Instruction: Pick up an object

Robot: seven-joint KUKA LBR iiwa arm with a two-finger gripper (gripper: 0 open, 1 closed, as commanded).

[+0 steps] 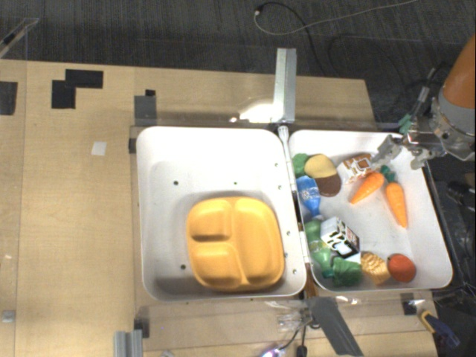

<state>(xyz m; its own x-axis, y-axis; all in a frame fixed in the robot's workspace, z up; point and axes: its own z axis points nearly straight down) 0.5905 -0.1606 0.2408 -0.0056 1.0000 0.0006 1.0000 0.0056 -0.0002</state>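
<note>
My gripper (pixel 401 153) hangs over the far right corner of the right bin (pixel 431 222), fingers spread and nothing between them. Just below and left of it lie two orange carrots (pixel 366 187) (pixel 396 203) and a small brown-and-white carton (pixel 355 167). Further left are a tan-and-brown rounded piece (pixel 321 174), a blue can (pixel 307 192) and a green item (pixel 300 162). Along the near side sit a black-and-white carton (pixel 341 238), a green leafy piece (pixel 335 270), a golden pastry (pixel 374 266) and a red tomato (pixel 401 267).
The left bin (pixel 171 162) holds a yellow divided plate (pixel 234 240) in its near half. A metal post (pixel 285 84) stands behind the wall shared by the two bins. The bench around them is wood.
</note>
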